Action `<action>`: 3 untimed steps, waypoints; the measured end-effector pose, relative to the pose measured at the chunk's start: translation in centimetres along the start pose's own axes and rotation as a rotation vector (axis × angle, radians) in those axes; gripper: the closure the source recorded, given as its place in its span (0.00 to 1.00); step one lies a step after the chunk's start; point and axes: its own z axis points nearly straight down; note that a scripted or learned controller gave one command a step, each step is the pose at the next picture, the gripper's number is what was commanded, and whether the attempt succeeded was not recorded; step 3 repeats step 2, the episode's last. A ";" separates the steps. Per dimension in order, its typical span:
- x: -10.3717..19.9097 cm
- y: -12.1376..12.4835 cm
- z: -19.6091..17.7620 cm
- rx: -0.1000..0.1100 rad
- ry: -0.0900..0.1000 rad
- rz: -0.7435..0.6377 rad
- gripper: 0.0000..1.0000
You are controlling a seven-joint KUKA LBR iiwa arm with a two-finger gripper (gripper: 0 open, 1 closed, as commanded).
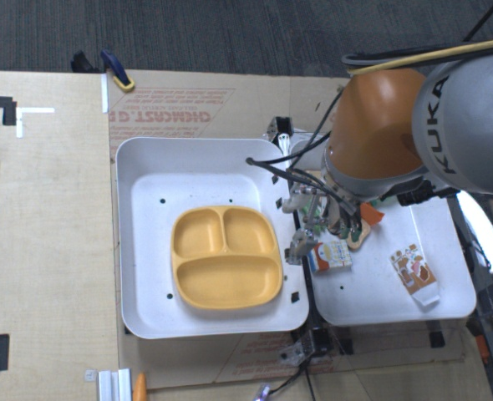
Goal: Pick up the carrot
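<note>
The carrot [371,215] shows as a small orange piece in the right bin [447,303], mostly hidden under the arm's wrist. My gripper [320,221] hangs low over the left side of that bin, just left of the carrot, near the wall between the two bins. Cables and the gripper's body blur together there. Nothing can be seen held in it.
A small red, white and blue carton [330,257] lies just below the gripper, beside a tan flat piece [358,238]. A white printed packet [414,273] lies further right. The left bin [146,224] holds a yellow divided plate [226,256]. The arm's orange band [376,124] covers the right bin's back.
</note>
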 end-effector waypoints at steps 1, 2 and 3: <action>2.2 6.0 7.0 0.002 0.003 0.263 0.00; 1.9 6.1 6.0 0.001 -0.002 0.260 1.00; 1.9 6.1 6.0 0.001 -0.002 0.260 1.00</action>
